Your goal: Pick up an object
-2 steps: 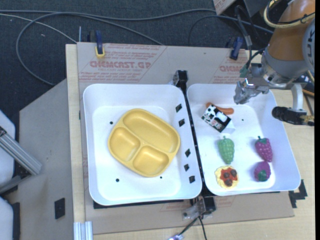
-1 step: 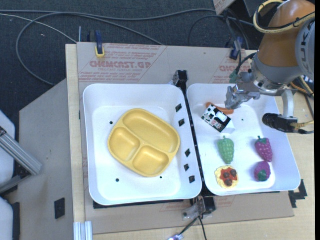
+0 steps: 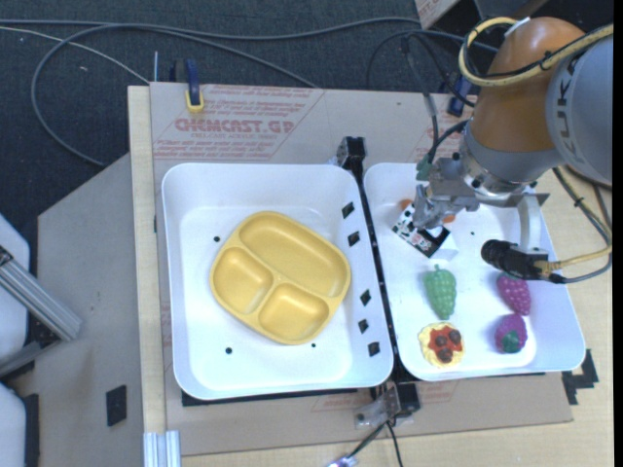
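Likely target, judged by nearness: green grape bunch, lying in the right bin just nearer than the gripper and a little to its right. Looks moulded plastic or rubber, so probably light, stiff enough to squeeze, not fragile. Knobbly over its surface and tapered toward the near end; apt to roll or squirt aside under an off-centre pinch. Best taken across the wide far half, closing on the short axis, not end to end.

Further right, about level with it: purple bunch, same lumpy form and surely the same handling. Nearer still, two more toys: round yellow piece with red spots, flat and low, hard to get under on a smooth floor, and magenta piece with a green patch, rounded and compact.

Over the bin's far left part, hanging low — the gripper, on the grey arm with its orange band. Released or clenched: cannot tell from this angle; nothing seen held.

Glossy white plastic, shallow and round-cornered, for both bins — slippery footing for any toy nudged sideways. In the left bin, well apart: yellow tray, matte, three compartments, lying flat. Beneath all, printed cardboard sheet.
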Controlling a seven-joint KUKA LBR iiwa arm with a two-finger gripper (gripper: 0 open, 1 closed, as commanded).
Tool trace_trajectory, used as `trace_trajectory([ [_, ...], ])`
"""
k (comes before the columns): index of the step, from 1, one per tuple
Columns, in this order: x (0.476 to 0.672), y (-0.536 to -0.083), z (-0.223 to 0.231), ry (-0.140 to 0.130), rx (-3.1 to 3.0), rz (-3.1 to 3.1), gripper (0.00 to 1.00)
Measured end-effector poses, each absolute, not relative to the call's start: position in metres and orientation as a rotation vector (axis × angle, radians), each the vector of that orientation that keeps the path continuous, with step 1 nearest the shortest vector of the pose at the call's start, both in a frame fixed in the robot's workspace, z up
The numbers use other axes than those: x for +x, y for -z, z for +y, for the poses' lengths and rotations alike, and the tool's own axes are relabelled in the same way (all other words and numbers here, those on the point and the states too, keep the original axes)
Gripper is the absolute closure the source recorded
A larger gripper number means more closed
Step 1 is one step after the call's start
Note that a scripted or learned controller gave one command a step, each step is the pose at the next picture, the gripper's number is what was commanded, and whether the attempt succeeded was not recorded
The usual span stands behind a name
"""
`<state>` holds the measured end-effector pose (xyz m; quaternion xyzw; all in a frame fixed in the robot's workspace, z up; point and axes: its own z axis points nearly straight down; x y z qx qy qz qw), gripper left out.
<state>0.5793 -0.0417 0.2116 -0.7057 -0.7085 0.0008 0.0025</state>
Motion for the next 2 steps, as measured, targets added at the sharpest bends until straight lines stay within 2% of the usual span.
trace_trajectory([
  [1, 0.551, -0.227, 0.005, -0.001, -2.213, -2.223, 1.0],
  [2, 0.522, -0.216, 0.05, -0.004, -2.213, -2.221, 1.0],
])
